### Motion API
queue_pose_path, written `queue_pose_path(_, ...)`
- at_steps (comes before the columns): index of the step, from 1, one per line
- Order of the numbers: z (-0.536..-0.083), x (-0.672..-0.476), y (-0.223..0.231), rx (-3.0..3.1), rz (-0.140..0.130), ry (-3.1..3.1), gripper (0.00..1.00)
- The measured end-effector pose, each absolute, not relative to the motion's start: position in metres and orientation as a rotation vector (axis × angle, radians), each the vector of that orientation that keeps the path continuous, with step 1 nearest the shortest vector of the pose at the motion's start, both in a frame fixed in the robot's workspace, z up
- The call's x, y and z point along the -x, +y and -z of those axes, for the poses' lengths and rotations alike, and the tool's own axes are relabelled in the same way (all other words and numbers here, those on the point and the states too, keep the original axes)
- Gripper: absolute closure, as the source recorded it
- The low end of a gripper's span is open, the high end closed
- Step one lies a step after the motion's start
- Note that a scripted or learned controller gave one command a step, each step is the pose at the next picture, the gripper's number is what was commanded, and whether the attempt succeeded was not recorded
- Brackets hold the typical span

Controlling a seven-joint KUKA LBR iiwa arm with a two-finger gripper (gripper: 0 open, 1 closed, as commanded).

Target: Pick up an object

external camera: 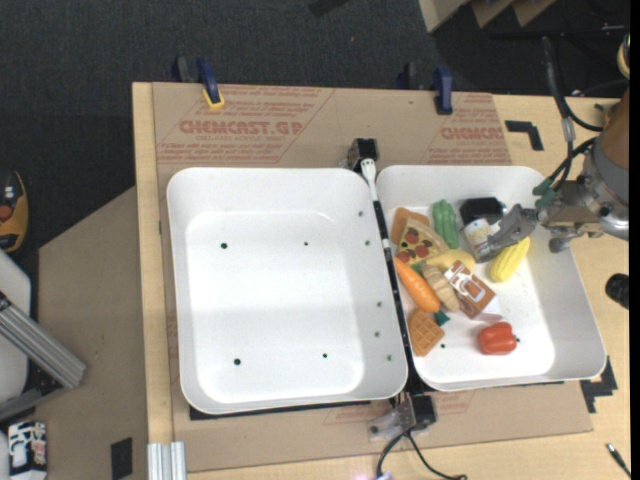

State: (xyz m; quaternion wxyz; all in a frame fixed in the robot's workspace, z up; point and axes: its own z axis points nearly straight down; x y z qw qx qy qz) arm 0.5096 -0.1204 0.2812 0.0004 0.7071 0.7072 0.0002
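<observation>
The right bin (570, 313) holds a heap of toy food. In it lie a pizza slice (414, 236), a green vegetable (445, 222), a black item (482, 209), a yellow corn cob (511, 258), an orange carrot (417, 286), a brown-and-white packet (470, 290), a waffle piece (425, 333) and a red pepper (497, 338). My gripper (493, 245) reaches in from the right, slanting down to the left. Its tip is over a small pale item (479, 231), just left of the corn cob. Nothing is visibly lifted.
The left bin (280, 288) lies beside the right one, and a black divider strip (385, 268) runs between them. Both rest on a cardboard sheet (250, 123) held by blue clamps (210, 83) at the far edge. Cables hang at the right.
</observation>
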Motion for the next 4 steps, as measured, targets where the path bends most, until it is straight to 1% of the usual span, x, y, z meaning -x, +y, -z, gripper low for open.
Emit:
queue_pose_path(1, -0.103, -0.478, -0.093, -2.225, 0.005, 2.223, 0.0)
queue_pose_path(2, -0.1, -0.533, -0.103, -2.205, -0.021, 2.202, 0.0)
queue_pose_path(3, -0.1, -0.526, -0.1, -2.222, -0.001, 2.215, 1.0)
queue_pose_path(4, -0.099, -0.526, -0.1, -2.222, -0.001, 2.218, 0.0)
